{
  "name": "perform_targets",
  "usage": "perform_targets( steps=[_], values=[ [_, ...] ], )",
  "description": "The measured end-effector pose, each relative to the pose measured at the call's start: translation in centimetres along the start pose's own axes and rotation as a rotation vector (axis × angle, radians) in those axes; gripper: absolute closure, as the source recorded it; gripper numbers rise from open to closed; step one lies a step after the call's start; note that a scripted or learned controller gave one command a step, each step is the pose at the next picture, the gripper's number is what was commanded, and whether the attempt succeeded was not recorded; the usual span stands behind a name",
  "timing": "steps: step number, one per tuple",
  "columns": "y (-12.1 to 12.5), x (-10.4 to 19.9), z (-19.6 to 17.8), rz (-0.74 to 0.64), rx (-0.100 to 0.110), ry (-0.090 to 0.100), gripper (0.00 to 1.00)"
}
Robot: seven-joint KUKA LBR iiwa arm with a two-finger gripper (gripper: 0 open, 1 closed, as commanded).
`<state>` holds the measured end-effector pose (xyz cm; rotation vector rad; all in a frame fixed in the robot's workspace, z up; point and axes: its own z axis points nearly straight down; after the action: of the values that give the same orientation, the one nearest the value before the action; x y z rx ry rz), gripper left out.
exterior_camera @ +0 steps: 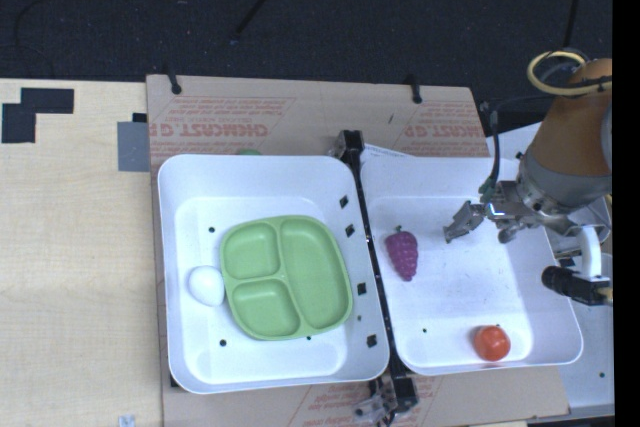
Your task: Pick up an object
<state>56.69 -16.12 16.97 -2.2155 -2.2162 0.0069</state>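
Brown cardboard (300,120) printed "CHEMCRZT", reversed, partly legible

**Red print on the cardboard, upside down from the camera**

The only lettering stands on the cardboard sheet (300,120) that lies under the two bins. It is printed in red and appears inverted and mirrored from this view. On the far strip, above the left bin (180,215), one line of capital letters runs across; its characters look like "CHEMCEST" followed by two more letters, but the reading is uncertain. A second red line sits on the far strip above the right bin (560,335), smaller and too blurred to read. Along the near edge of the cardboard, below the left bin, another faint red line shows, also illegible.
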Motion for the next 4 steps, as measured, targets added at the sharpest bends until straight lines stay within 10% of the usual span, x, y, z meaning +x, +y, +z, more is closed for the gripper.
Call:
perform_targets(
  steps=[2,3,4],
  values=[
    [0.8,0.0,8.4,0.002,-0.004,-0.001,0.00],
    [0.9,-0.1,7.1,0.005,-0.006,-0.002,1.00],
    [1.3,0.2,1.0,-0.001,-0.011,-0.003,1.00]
  ],
)
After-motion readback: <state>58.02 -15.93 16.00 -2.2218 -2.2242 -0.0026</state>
